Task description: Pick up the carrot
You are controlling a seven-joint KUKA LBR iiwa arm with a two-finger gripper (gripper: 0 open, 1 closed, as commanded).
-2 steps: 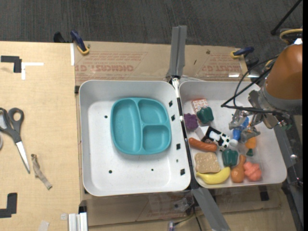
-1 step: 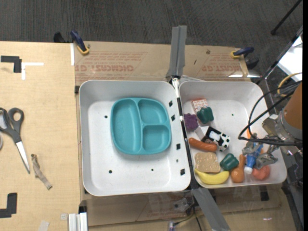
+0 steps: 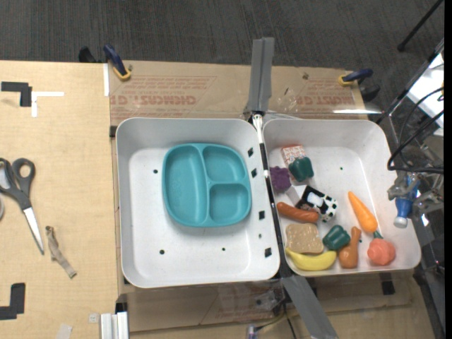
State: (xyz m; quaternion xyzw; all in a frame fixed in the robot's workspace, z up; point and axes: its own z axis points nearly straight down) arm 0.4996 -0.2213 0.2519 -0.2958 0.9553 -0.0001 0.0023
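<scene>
The carrot point(image 3: 363, 213) is bright orange. The divided plate point(image 3: 207, 184) is teal, in a white bin point(image 3: 134, 210). The toy cow point(image 3: 320, 203) is patched black and white; the banana point(image 3: 311, 260) yellow, the grapes point(image 3: 280, 179) purple, the sausage point(image 3: 298, 212) red-orange. The desk point(image 3: 53, 189) is pale tan wood; the scissors point(image 3: 20, 182) have grey handles.

The light wood table point(image 3: 56, 189) is carrying two white bins side by side, the left bin point(image 3: 138, 210) and the right bin point(image 3: 374, 143), both sitting on a cardboard sheet point(image 3: 183, 94). Grey-handled scissors point(image 3: 21, 193) are lying off near the left edge, well apart from the bins.
</scene>
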